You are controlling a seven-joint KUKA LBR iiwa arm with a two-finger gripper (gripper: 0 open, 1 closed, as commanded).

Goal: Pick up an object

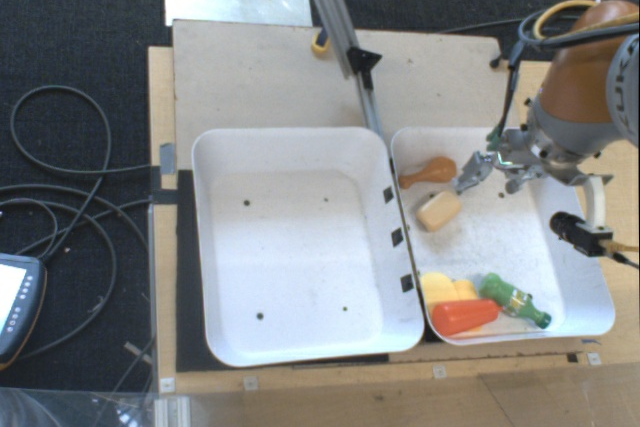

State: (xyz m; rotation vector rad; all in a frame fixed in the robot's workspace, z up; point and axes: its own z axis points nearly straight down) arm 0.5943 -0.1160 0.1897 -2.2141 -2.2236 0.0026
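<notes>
Claw (474,173) near right bin's (580,260) far wall

No legible text, labels, brands, numbers or signs were found, screen of the handheld pendant (14,307) left of the left bin (215,155) glared white and unreadable, green bottle (515,300) label too small to read

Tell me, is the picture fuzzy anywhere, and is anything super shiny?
Camera view: the toys are fairly sharp, like the green bottle and orange carrot; the gripper looks a bit smeared; the left bin glows bright white, almost washed out; soft shadows sit under the tan block.
</notes>
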